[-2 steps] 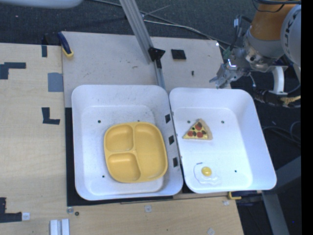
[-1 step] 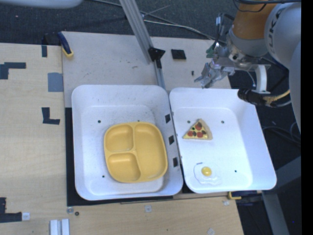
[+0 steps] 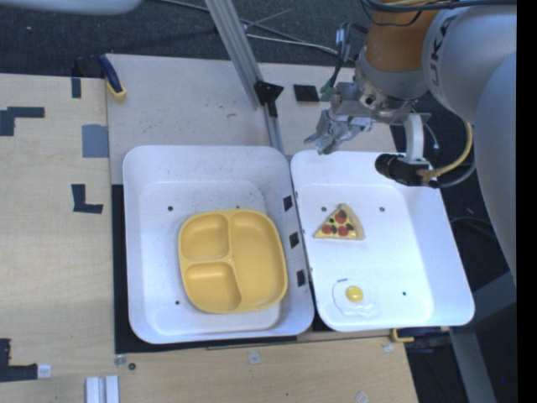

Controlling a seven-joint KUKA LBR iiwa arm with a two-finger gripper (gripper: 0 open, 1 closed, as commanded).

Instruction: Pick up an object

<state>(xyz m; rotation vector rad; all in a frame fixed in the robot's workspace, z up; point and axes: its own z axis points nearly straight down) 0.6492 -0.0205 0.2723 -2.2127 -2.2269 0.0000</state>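
Pizza slice (image 3: 340, 224) below raised jaws (image 3: 329, 141)

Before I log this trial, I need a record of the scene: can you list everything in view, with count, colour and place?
bins: two, white, side by side on the bench
divided plate: one, yellow, three compartments, in the left bin
pizza slice: one, yellow with red toppings, middle of the right bin
fried egg: one, white with yellow yolk, near front of the right bin
clamp: one, blue and yellow, bench's far left
tape patches: several, dark, on the bench
arm: one, grey with orange band, upper right
gripper: one, above the right bin's far edge
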